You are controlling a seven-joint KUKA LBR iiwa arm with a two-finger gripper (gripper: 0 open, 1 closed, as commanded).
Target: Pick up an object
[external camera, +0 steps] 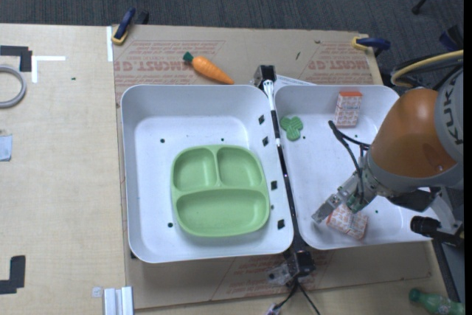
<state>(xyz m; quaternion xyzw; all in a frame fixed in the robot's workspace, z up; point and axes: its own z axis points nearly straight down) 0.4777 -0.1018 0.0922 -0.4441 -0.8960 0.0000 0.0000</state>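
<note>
Looking down, you see 2 shallow white plastic bins side by side. Your left bin [140, 181] holds a pale green 3-compartment plate [220, 190]. Your right bin [317, 158] holds a small red-and-white box [347, 222] near its front wall, long axis running left-right and slightly tilted, another similar upright box [347, 108], and a small green leafy toy [293, 127]. The gripper [335, 207] sits touching the front box; whether its jaws clamp it, you cannot tell.

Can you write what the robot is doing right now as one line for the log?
task: pick up an object | gripper: low in right bin, at pink block | grasp: unclear | green tray: left bin
</note>
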